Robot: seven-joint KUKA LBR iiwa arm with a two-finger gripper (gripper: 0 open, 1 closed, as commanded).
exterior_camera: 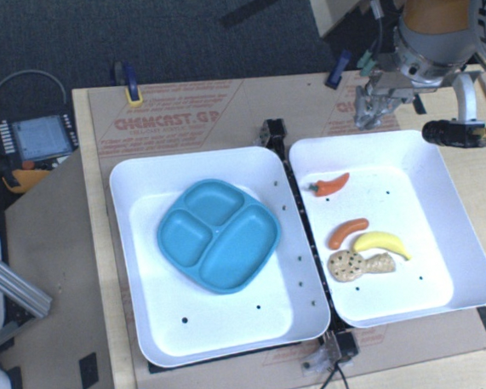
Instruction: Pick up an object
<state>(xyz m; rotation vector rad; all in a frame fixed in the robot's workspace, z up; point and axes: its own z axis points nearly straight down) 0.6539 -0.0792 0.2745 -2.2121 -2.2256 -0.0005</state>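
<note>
The right bin (450,212) holds several toy foods. A red-orange chili pepper (332,184) lies near its back left. Toward the front lie an orange sausage (348,231), a yellow banana (381,244), a round speckled cookie (345,265) and a tan lumpy piece (379,262), close together. My gripper (370,114) hangs above the back rim of the right bin, well behind the foods, with nothing seen between its fingers.
The left bin (151,309) carries a blue three-compartment plate (219,234). A black clamp (272,132) sits at the back between the bins. A yellow clip (133,94) is on the cardboard at the back left.
</note>
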